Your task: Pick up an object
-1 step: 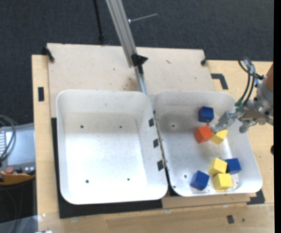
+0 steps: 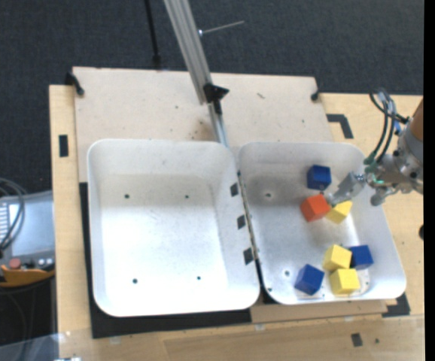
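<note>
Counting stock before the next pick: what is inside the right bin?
The right bin holds seven cubes: three blue, three yellow, one orange. The hand covers part of one yellow cube; anything beneath it is hidden.

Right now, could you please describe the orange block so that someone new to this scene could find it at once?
Look in the right-hand white bin, the one holding all the coloured blocks. Near its middle, below the upper blue block, sits the orange block, with a small yellow block just to its right. It is the single orange piece; every other block is blue or yellow.
</note>
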{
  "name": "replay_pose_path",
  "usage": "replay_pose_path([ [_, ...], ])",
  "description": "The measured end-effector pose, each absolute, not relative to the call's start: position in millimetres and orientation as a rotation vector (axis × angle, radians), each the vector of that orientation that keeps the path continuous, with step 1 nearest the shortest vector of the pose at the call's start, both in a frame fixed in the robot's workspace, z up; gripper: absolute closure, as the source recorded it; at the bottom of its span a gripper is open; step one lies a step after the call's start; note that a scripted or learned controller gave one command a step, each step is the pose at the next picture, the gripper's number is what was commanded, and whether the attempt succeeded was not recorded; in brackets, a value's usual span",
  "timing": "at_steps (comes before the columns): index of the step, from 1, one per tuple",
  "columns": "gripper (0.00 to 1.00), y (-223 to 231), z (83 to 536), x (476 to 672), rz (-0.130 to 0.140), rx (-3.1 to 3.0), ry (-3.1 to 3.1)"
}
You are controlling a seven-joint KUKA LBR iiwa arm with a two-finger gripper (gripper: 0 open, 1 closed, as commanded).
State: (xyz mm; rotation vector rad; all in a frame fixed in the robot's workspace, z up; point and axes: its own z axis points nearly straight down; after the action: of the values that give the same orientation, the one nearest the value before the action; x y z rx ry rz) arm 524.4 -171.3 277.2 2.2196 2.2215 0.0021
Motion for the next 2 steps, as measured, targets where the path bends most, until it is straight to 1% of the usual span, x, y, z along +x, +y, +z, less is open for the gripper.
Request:
replay_pose_path([
  [1,0.00,-167,234,525.9,-0.005,2.224,2.220],
  [2,0.00,-169,190,520.3,-0.004,2.223,2.221],
])
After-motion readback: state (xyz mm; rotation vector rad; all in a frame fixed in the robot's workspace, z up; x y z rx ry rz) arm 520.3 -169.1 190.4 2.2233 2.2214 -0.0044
